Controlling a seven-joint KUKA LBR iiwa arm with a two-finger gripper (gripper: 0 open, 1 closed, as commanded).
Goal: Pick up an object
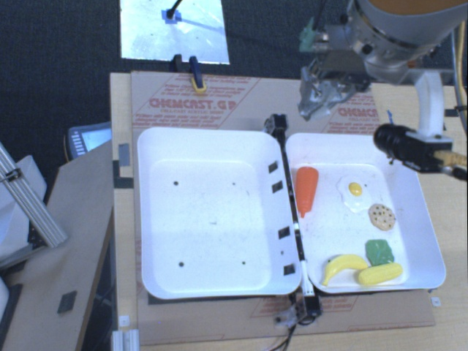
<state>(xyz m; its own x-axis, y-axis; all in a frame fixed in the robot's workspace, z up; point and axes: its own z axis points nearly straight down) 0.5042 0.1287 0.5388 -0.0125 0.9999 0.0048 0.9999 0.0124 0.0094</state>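
The right bin (420,196) holds several toy foods. An orange carrot (306,189) lies near its left wall. A fried egg (354,193) sits in the middle, with a cookie (381,216) just below it. Near the front are a yellow banana (342,267), a green piece (379,251) and a yellow corn-like piece (379,273). My gripper (319,107) hangs above the bin's far left corner, well clear of the objects, with nothing seen between its fingers.
The left bin (146,196) stands beside the right one, joined by a black clamp strip (287,196). A black camera mount (409,148) juts over the right bin's far right edge. A shiny plate (174,20) lies beyond the bench.
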